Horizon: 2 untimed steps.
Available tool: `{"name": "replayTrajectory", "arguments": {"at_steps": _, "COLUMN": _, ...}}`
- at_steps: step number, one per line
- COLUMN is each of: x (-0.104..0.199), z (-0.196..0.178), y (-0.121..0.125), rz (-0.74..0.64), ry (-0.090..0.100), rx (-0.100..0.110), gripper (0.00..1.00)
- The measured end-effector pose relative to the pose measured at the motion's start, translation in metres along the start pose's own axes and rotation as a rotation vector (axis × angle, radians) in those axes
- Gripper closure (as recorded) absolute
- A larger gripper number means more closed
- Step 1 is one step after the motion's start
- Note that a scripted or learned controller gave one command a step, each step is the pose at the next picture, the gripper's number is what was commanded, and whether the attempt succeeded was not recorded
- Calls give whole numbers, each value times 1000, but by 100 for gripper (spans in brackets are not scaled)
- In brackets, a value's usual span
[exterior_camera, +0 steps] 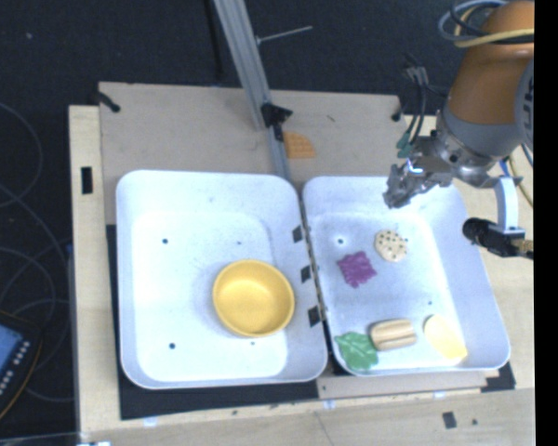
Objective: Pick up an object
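Observation:
My gripper (400, 193) hangs over the far edge of the right bin (465, 286), below the orange-banded wrist. Nothing shows between its fingertips. Just nearer than it, in the bin, lies a small round speckled cookie (391, 244). A purple crinkled piece (356, 268) lies left of the cookie. Along the near edge sit a green leafy piece (355, 348), a tan bread-roll shape (392, 334) and a pale yellow piece (444, 335). The left bin (158, 249) holds a yellow bowl (253, 296).
A grey metal bar (246, 63) slants from the top down to the gap between the bins. A small orange patch (298, 146) lies on the bench behind the bins. A screen (0, 360) sits at the lower left, off the bench.

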<state>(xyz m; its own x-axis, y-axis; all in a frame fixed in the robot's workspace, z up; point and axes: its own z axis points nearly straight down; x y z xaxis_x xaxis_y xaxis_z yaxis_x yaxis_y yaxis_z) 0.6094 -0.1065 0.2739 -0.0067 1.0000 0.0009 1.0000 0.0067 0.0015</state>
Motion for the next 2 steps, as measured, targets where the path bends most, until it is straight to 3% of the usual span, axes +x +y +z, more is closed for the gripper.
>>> {"name": "replayTrajectory", "arguments": {"at_steps": 2, "x": 102, "z": -7, "y": -21, "rz": -1, "ry": 1, "rx": 1, "gripper": 100}}
